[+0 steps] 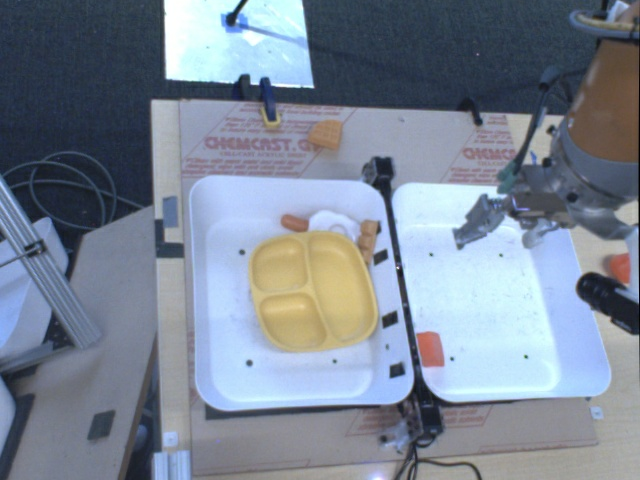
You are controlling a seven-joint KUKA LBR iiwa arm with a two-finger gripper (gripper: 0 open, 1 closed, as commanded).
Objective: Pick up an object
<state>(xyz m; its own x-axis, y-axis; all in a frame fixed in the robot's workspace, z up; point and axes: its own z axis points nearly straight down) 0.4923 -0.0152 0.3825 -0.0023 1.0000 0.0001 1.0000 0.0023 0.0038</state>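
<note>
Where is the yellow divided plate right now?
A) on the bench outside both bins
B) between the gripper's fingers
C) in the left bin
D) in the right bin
C: the yellow divided plate lies flat in the left bin, while the gripper hangs above the right bin, well apart from it.

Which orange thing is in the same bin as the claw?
The small orange block at the near left edge of the right bin, below the claw. The other orange bits lie in the left bin by the yellow tray.
</note>
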